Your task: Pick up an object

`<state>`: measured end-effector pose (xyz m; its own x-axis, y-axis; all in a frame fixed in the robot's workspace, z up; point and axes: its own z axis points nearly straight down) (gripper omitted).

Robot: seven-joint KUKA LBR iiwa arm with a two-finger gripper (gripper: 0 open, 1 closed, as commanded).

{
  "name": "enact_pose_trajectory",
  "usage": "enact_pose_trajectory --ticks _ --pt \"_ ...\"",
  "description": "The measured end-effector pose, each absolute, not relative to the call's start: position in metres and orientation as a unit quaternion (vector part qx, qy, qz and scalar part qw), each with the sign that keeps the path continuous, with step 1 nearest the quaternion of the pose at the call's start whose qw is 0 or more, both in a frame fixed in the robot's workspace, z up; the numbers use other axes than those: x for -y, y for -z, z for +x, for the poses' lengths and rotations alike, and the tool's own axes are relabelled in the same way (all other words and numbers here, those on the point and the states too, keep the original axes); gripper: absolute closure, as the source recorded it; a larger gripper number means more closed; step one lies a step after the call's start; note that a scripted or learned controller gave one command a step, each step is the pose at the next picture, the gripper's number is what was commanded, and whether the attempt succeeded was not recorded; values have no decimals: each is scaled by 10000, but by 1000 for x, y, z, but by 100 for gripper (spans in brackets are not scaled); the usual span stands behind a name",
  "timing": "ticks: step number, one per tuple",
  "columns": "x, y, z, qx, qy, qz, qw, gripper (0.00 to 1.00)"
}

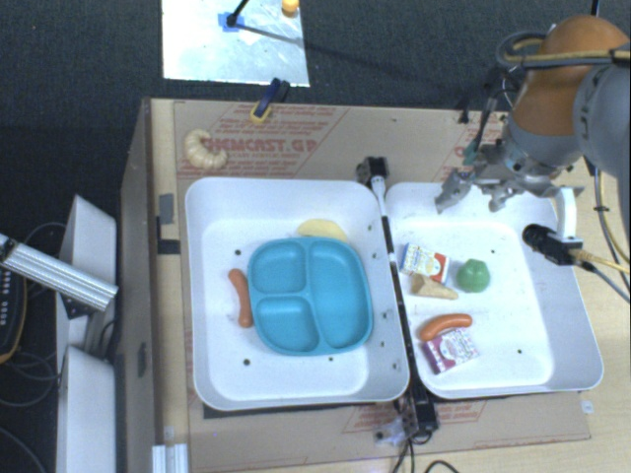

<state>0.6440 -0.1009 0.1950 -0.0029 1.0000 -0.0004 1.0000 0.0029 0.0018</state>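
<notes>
Two white bins sit side by side on the tabletop [296, 146]. The left bin [212, 254] holds a blue tray [311, 299] with parts in it. A little orange sausage [241, 297] lies just beside the tray at its 9 o'clock side, and a pale yellow thing [322, 230] peeks out at the tray's 12 o'clock edge. The right bin [532, 333] holds the small toys to pick from. A small carton [424, 262] lies near the bin's middle, with a tan wedge [432, 286] just beside it at 6 o'clock. A green ball-like toy [474, 275] sits at 3 o'clock from the carton. Another orange sausage [445, 325] lies toward 6 o'clock, touching a red and white packet [453, 349] below it. The grey arm [592, 87] with the orange band comes in from 2 o'clock. Its claw [475, 192] hangs over the bin's 12 o'clock rim with its two fingers spread apart (nothing is between them). It is well apart from the toys below. A black part [548, 242] sticks out over the bin at 3 o'clock.
</notes>
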Motion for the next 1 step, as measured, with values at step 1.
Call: enact_pose_trajectory --ticks 1 --pt "111 -149 609 -7076 -1 7066 4 0"
